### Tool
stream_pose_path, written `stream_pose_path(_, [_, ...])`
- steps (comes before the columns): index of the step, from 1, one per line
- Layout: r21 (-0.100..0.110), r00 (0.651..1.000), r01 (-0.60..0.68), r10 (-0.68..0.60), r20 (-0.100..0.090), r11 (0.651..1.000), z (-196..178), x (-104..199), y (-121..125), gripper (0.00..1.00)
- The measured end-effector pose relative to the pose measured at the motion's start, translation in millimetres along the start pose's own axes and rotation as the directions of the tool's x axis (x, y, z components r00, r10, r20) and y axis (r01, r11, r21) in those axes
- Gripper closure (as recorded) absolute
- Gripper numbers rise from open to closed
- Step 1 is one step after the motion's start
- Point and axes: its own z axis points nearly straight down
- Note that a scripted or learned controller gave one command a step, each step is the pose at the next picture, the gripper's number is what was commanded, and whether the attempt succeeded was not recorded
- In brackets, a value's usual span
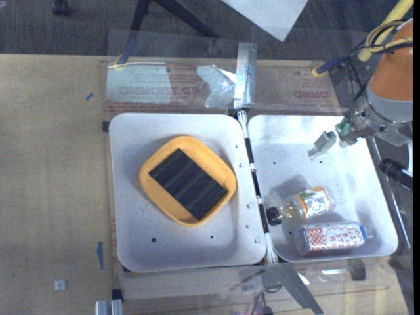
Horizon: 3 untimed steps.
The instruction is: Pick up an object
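Observation:
In the left bin (131,241) lies a yellow dish with a black ridged insert (188,187), turned at an angle. The right bin (289,143) holds a small clear bottle with an orange label and black cap (303,205), lying on its side. Just in front of it lies a red-and-white patterned can (331,237), also on its side. My gripper (320,145) hangs over the upper right part of the right bin, well behind the bottle, with nothing visibly in it. The grey arm with its orange band (394,77) reaches in from the right.
A metal divider (252,176) runs between the two bins. Clear plastic sheeting and tape (216,84) lie behind the bins. Cables (374,41) hang near the arm at the upper right. Wooden bench surface (52,176) stretches to the left.

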Motion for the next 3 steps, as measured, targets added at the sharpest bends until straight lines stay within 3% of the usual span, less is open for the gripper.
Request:
stream_pose_path(1, [-0.006,1.000,-0.010,0.010,0.002,1.000,115.2,15.1,-47.3,0.00])
stream_pose_path(2, [-0.079,0.982,0.176,-0.170,0.077,0.981,94.0,55.5,-72.8,0.00])
stream_pose_path(3, [-0.079,0.998,-0.028,0.032,0.058,0.997,98.4,63.9,-75.2,0.00])
